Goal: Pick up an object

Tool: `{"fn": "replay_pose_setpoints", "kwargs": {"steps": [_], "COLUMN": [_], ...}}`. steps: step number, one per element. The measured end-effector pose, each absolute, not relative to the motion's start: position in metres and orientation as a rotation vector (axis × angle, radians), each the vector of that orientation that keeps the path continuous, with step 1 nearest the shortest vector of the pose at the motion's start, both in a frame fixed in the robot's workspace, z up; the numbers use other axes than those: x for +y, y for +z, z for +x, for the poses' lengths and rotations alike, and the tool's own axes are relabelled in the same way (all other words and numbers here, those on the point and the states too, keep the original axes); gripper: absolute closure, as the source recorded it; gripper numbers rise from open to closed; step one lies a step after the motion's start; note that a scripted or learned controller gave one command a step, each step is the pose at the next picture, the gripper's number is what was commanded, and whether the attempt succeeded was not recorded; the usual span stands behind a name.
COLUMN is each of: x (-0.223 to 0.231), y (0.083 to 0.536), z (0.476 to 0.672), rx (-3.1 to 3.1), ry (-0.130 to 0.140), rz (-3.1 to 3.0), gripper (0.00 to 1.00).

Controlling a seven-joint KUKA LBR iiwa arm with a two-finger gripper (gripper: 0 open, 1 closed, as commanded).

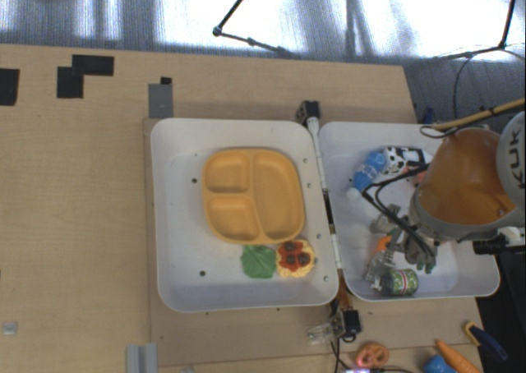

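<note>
1. The table point(74, 199) carries two shallow white bins side by side: the left bin point(177, 223) and the right bin point(345, 199).
2. The arm point(464, 178), grey with an orange band, reaches into the right bin from the right and hangs low over its near half.
3. The left bin holds a yellow divided tray point(251, 195). Just below the tray lie a green leaf-shaped toy point(258, 261) and a small pizza-like toy point(296, 258), the two touching or nearly touching.
4. The right bin holds a blue and white bottle-like item point(370, 168) near its far wall, well apart from the tool.
5. The tool point(400, 258) is down near the bin floor, at the near edge of the right bin. Whether it is apart or together cannot be told from this view; cables and linkage clutter it.
6. A small green can point(400, 283) lies on its side just below the tool, beside or touching it. This is the likely task object. An orange item point(383, 242) shows just left of the tool.
7. Judged step: the descent or grasp attempt on the can. No object is visibly held.
8. The next move calls for a secure closure around the can, followed by a straight lift. The round can may roll away.
</note>
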State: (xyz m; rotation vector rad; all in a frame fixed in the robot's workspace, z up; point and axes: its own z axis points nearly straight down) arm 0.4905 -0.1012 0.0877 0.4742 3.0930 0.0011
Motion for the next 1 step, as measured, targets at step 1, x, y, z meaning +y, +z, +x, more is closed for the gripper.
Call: {"fn": "replay_pose_setpoints", "kwargs": {"steps": [1], "x": [-0.0897], "y": [0.0863], "z": [0.5178], "rx": [3.027], "ry": [0.002], "rz": [0.816], "gripper": [0.00]}}
